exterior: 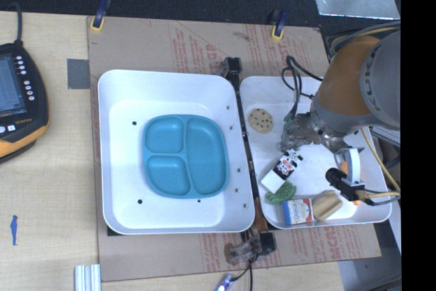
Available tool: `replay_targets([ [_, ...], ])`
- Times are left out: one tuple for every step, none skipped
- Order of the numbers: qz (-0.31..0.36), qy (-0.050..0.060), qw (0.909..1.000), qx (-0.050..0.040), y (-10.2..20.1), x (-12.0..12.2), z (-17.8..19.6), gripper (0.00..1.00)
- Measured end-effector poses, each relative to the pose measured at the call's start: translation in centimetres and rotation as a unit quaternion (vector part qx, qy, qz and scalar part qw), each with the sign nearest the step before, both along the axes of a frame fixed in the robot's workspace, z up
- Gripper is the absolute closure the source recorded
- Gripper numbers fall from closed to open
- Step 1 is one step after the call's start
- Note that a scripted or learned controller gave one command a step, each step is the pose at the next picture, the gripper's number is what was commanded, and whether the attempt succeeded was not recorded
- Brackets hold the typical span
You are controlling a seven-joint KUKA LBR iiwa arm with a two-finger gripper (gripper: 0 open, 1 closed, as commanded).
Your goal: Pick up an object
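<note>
White plastic, smooth and shallow with rounded corners: from the camera above, that is the left bin and the right bin, sitting side by side on a sheet of brown cardboard. In the left bin lies a glossy blue plate, rounded and split into three compartments. Off to the far left on the pale wooden bench rests a black-and-orange pendant.

Over to the right bin, where things are busy. A round tan cookie dotted with dark chips lies flat near the bin's left wall. Below it a black-and-white toy, blotchy in pattern, touches a small white block. Just under those sits a crumpled green thing, and along the near wall a blue-and-white box is right beside a pale wooden block.

The arm reaches in from the right, orange band broad and matte above grey metal. Its gripper points down over the bin floor, and the black-and-white toy lies just below it in this view, very close or touching; I cannot tell which. The cookie is up and to its left, clearly apart. Whether the gripper is open or closed I cannot tell, and nothing can be seen held in it.
</note>
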State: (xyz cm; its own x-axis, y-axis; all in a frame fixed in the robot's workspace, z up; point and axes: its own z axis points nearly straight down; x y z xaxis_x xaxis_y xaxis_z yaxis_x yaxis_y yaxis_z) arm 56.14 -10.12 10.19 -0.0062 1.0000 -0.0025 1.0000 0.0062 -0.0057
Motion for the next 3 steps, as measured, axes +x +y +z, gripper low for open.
replay_targets([
  [0.0,0.0,1.0,-0.0001,0.0,0.0,0.0,0.0],
  [-0.001,-0.002,1.0,0.0014,-0.6,9.1,-0.9,0.0],
  [-0.001,-0.002,1.0,0.0019,2.9,0.8,9.1,0.0],
])
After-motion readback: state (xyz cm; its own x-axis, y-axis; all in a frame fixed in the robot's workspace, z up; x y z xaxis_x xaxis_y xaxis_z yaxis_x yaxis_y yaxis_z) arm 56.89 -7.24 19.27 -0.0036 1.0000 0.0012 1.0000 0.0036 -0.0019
